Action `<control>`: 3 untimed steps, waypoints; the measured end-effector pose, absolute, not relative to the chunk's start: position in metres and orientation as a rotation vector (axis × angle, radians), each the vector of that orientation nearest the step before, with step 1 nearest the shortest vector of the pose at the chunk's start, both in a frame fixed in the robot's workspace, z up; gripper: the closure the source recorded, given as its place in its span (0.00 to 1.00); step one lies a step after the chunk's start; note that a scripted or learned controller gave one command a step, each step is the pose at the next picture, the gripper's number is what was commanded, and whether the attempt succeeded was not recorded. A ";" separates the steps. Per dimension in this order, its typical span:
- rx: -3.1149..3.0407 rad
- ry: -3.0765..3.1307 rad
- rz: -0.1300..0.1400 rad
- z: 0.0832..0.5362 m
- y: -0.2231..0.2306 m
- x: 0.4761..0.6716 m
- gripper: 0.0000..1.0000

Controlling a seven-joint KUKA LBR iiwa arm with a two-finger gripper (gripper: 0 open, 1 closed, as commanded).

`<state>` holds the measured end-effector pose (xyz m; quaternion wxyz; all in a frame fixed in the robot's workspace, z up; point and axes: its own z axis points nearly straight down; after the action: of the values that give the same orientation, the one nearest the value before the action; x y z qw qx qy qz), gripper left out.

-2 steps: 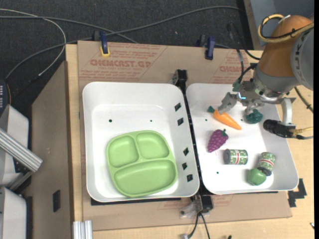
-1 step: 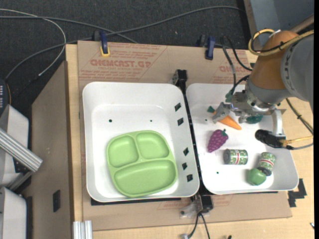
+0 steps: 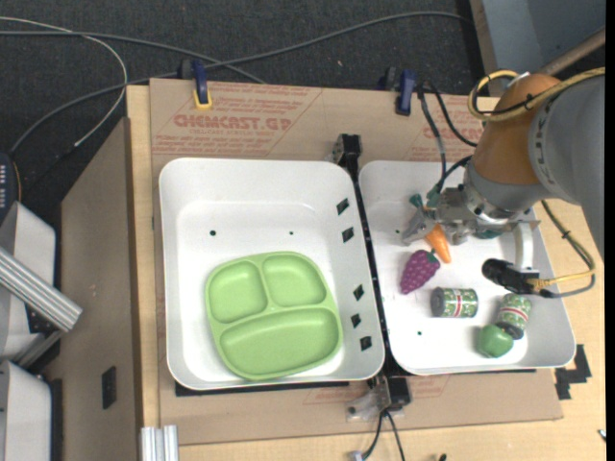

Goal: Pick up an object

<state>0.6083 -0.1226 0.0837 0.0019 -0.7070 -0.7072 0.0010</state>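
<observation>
Cardboard-topped worktop [image 3: 106, 286] stamped "CHEMCAST G.P" over dark carpet [image 3: 240, 17]; gripper [image 3: 434, 221] down in right bin [image 3: 553, 349] by carrot [image 3: 439, 243] and grapes [image 3: 419, 271], grip state unclear.

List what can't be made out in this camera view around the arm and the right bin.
- End effector: the wrist above covers it, so its grip state is unreadable.
- Carrot: its upper end runs under the end effector; contact can't be judged.
- Can and bottle: labels too small to read.
- Arm: cut off by the right edge.
</observation>
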 end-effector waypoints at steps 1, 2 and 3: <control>-2.220 -2.220 -0.001 0.096 -0.122 0.609 1.00; -2.221 -2.225 -0.005 0.140 -0.118 0.611 1.00; -2.225 -2.226 -0.007 0.200 -0.127 0.614 1.00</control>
<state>0.6136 -0.1274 0.1996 -0.0030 -0.7068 -0.7074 -0.0021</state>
